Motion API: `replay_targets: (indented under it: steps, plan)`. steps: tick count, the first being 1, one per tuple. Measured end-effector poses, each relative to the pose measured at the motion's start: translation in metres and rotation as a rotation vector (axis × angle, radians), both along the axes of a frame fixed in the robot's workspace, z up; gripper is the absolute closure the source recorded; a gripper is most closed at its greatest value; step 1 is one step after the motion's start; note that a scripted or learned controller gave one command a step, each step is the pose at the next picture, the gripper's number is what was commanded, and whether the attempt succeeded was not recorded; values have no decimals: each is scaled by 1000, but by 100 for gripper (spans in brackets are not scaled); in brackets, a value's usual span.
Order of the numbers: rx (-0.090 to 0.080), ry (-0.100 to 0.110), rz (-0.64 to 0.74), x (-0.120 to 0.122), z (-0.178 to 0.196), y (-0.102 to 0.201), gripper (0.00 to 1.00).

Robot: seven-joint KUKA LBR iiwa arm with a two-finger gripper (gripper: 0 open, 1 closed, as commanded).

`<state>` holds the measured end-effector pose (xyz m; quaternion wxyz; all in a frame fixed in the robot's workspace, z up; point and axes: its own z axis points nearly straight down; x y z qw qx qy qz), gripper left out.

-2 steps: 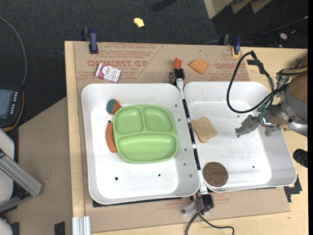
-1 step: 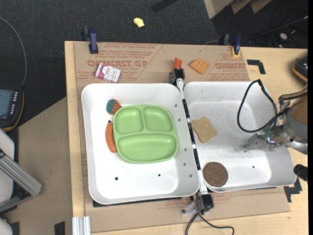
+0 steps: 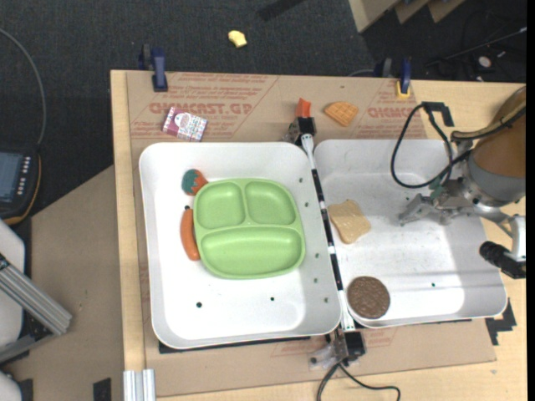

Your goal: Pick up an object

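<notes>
My gripper (image 3: 422, 210) hangs over the right bin (image 3: 435, 257), in its upper right part, with its grey fingers spread open and nothing between them. A tan bread-like slice (image 3: 348, 221) lies at that bin's left wall, about a hand's width left of the gripper. In the bin's front left corner sits a round brown cookie (image 3: 368, 296). The left bin (image 3: 167, 291) bears a green divided plate (image 3: 249, 228). An orange sausage-shaped piece (image 3: 190, 234) and a small teal and red object (image 3: 194, 180) lie along the plate's left side.
A black cable (image 3: 405, 153) loops over the right bin's back part toward the arm. On the bench behind the bins lie a tan waffle piece (image 3: 340, 112), a pink packet (image 3: 184, 124) and an orange-tipped clamp (image 3: 303, 117). A black part (image 3: 501, 259) juts in at the right.
</notes>
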<state>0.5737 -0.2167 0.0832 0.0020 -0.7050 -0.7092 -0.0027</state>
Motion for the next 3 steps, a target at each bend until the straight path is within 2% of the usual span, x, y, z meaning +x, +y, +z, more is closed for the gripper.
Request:
replay_targets:
  steps: [1, 2, 3]
  plan:
    - [-2, -4, 0, 69, 11, -3, 0]
    - [-6, 2, -2, 73, 1, 53, 0]
    - [16, 13, -6, 94, 3, -1, 0]
